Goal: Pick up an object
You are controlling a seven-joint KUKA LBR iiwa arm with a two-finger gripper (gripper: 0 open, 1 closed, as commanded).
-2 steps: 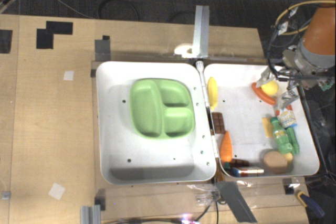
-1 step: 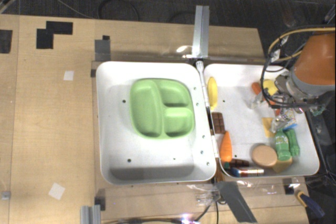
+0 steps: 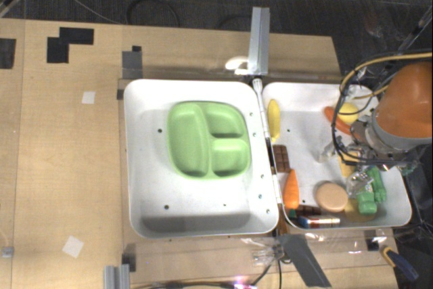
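From the overhead camera view you are looking down on two white bins side by side on the wooden bench (image 3: pixel 61 166), and the metal divider post (image 3: pixel 260 40) at their far edge is your handiest landmark. To the left of the post lies the left bin (image 3: pixel 145 210), and in it sits a green divided tray (image 3: pixel 207 139), resting flat a little toward the far side. To the right of the post lies the right bin (image 3: pixel 298 101), where all the loose objects are. Nearest the post you have a yellow banana (image 3: pixel 273 118) lying along the bin's left wall; further from the post along that same wall come a small brown block (image 3: pixel 282 158) and then an orange carrot (image 3: pixel 291 189). Beside the carrot, away from the wall, you see a round tan disc (image 3: pixel 331 197), with a red and dark marker (image 3: pixel 318 220) at the near rim. The arm (image 3: pixel 406 108) comes in from the right, its orange band over the right bin, cables looped around the wrist. The gripper (image 3: pixel 362 176) is down among a green block-like toy (image 3: pixel 371 196) just right of the disc; you cannot tell how its jaws stand or whether anything is between them.
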